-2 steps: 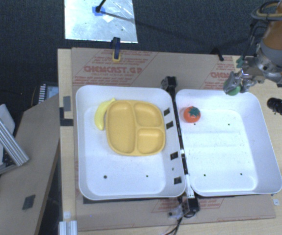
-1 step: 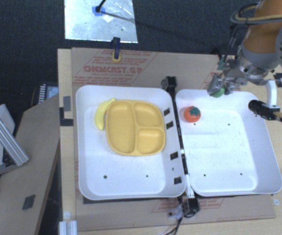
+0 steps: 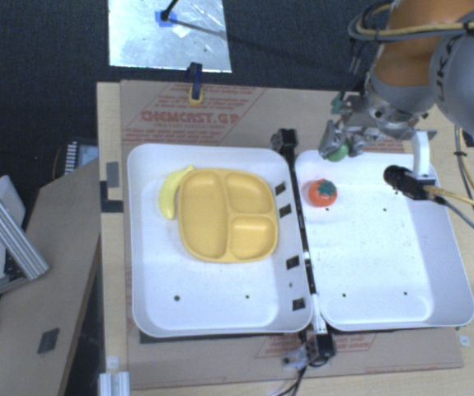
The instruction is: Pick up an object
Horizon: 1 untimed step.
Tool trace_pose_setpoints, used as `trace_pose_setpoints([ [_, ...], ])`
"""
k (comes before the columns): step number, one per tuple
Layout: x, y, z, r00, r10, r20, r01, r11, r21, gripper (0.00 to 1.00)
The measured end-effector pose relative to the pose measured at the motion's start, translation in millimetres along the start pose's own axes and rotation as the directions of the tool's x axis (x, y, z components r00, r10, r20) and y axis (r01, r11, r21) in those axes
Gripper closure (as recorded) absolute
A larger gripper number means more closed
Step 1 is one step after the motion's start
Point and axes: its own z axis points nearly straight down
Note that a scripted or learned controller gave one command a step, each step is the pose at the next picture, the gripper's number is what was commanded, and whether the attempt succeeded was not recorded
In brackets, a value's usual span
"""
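Near left: left bin (image 3: 150,304) carries yellow divided tray (image 3: 226,214), banana (image 3: 169,191) tucked against tray's left edge. Right bin (image 3: 401,295): tomato (image 3: 321,191) lying near its far-left corner, untouched. Farther back, pincer (image 3: 336,148) hovering just beyond tomato at bin's far rim; something greenish at tip, grip state — cannot tell.

Landmark: the divider (image 3: 296,221) between the two bins.

Toy tomato (image 3: 321,191): small, round, orange-red with a green top, sitting just right of the divider near its far end, on bare white floor.

Yellow plate (image 3: 225,214): three compartments, rounded corners, lying flat just left of the divider.

Banana (image 3: 171,191): yellow, curved, lying left of the divider beyond the plate, touching the plate's far-left edge.
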Motion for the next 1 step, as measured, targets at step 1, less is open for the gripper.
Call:
trace_pose_setpoints([
  [1,58.4,10.6,9.6,1.000,0.000,-0.001,0.000,1.000,0.000,1.00],
])
